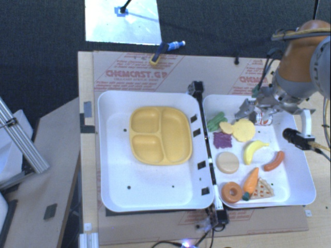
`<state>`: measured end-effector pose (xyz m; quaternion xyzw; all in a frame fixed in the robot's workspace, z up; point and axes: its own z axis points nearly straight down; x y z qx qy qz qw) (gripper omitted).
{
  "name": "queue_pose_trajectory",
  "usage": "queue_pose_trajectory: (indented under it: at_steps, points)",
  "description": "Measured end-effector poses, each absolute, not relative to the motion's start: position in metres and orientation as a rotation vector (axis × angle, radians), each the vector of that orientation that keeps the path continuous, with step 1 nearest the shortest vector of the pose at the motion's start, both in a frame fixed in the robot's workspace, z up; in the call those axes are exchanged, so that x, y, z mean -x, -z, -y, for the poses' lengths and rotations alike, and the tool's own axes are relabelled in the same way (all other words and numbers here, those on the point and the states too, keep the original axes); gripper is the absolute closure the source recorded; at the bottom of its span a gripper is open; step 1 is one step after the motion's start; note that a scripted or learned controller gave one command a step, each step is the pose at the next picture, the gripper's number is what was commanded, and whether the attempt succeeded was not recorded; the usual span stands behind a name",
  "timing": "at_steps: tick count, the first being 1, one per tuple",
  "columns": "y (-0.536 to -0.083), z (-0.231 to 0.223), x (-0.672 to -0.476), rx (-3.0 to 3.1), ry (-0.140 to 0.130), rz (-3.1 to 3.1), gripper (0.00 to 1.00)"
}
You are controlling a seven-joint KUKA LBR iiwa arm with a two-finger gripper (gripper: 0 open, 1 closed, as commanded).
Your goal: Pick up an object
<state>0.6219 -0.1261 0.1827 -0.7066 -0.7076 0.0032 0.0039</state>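
Camera view puts the end effector, grip state impossible to tell, above the right bin's crowded toys; best descend squarely onto the yellow round piece.

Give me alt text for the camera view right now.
The gripper hangs over the far end of the right bin, above toy food: banana, carrot, donut, sausage, purple piece. The left bin holds a yellow divided plate.
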Motion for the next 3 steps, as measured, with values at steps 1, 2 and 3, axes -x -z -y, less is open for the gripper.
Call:
queue_pose_trajectory:
  at_steps: [1,2,3]
  points:
    - [-0.189,0.126,-0.625,2.219,0.001,2.226,0.0]
    - [-0.146,0.13,-0.629,2.219,-0.002,2.222,0.0]
    - [-0.104,0.127,-0.629,2.218,-0.002,2.222,0.0]
